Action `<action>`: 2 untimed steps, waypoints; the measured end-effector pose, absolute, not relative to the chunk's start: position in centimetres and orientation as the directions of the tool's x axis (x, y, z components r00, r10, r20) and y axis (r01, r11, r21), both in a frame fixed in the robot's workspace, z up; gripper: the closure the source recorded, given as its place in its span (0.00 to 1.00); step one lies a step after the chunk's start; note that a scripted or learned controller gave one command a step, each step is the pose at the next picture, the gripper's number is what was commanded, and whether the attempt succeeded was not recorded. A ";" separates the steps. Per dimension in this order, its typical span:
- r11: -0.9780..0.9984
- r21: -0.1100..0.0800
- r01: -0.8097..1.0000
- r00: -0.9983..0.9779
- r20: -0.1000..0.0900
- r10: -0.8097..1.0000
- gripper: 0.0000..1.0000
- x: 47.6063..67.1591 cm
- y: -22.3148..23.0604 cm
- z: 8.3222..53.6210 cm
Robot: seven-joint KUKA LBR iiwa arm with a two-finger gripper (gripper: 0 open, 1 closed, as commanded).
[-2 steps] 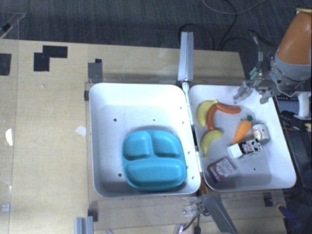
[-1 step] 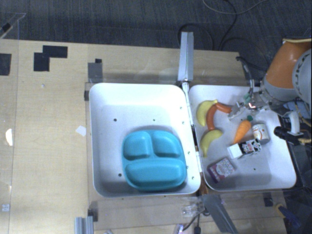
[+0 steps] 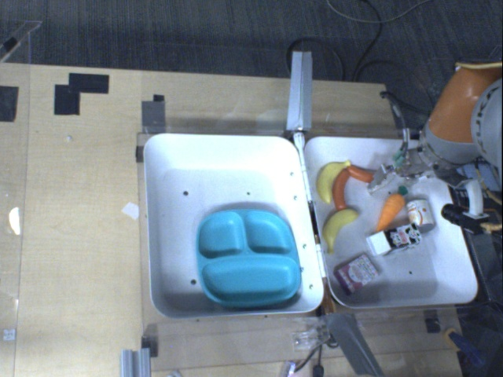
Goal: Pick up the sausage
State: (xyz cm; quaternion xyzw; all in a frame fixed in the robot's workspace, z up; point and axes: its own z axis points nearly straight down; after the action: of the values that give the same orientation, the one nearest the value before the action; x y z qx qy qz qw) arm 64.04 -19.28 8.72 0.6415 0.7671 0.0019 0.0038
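The sausage (image 3: 346,182) lies curved between two bananas at nine o'clock in the right bin (image 3: 440,289). The claw (image 3: 399,170) hovers at its three o'clock end; whether apart or together, I cannot tell. This looks like the approach: next, descend squarely over it.

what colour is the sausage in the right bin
Orange-red, a curved piece lying across the yellow banana; the sausage shows best in the camera view.
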 end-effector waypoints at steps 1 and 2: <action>0.166 0.007 0.986 -0.166 -0.002 0.986 0.00 67.1 -16.4 8.7; 0.172 0.006 0.985 -0.172 -0.004 0.985 1.00 67.1 -16.3 9.9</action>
State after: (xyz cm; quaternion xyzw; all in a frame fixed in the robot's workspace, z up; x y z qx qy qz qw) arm 67.14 -16.28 9.85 0.6434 0.7655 0.0009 0.0033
